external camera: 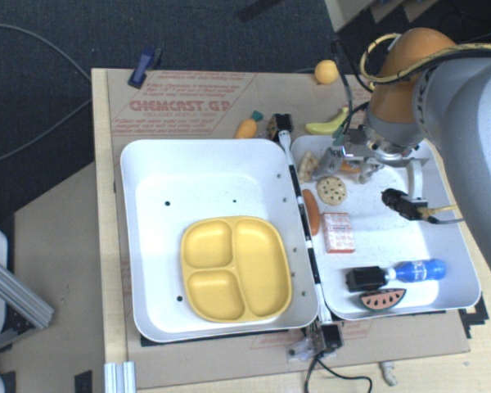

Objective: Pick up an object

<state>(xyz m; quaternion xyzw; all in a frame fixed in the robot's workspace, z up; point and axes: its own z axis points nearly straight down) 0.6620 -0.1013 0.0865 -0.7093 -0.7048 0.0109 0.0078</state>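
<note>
My gripper [349,155] hangs low over the far end of the right bin [450,244], with the grey arm coming in from the right. Just under it lie a small orange item [351,169] and a chocolate-chip cookie [331,190]. A pale bread-like piece [308,166] sits to its left by the bin wall. Further forward are a hot dog [311,210], a pink wafer [338,232], a blue bottle [417,271] next to a black block [365,278], and a watermelon slice [381,299]. I see nothing held between the fingers.
The left bin [147,187] holds a yellow divided plate [236,267]. Behind the bins on the cardboard lie a banana [327,124], an orange ball [326,72], a small orange piece [246,128], a black item [281,124] and a blue object [143,66].
</note>
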